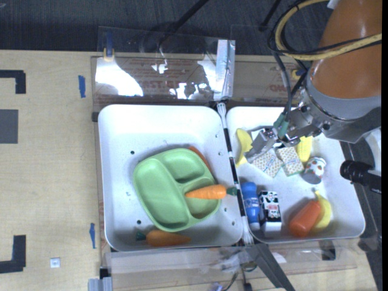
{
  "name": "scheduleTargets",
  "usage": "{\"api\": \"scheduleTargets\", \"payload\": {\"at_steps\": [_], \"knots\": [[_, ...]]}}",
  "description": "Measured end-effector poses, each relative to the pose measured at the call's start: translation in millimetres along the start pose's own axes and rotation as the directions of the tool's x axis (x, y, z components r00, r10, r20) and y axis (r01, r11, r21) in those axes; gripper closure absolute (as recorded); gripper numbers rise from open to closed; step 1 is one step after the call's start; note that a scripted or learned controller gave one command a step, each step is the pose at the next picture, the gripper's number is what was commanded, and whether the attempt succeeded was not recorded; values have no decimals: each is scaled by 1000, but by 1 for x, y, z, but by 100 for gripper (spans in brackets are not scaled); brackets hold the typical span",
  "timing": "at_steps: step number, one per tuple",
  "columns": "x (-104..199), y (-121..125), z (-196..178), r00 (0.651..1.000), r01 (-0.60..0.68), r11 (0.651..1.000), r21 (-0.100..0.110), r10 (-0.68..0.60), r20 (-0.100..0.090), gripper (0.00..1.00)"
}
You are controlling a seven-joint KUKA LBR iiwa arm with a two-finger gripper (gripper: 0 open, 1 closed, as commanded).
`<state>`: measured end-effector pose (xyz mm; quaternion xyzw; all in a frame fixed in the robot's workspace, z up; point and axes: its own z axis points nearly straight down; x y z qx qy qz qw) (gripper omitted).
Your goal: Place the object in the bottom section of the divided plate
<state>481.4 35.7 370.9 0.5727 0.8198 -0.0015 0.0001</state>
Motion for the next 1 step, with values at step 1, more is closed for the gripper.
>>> {"api": "scheduleTargets", "payload": {"at_steps": [1], "knots": [[89,30,158,940,-340,940,5,340,-1,0]]}}
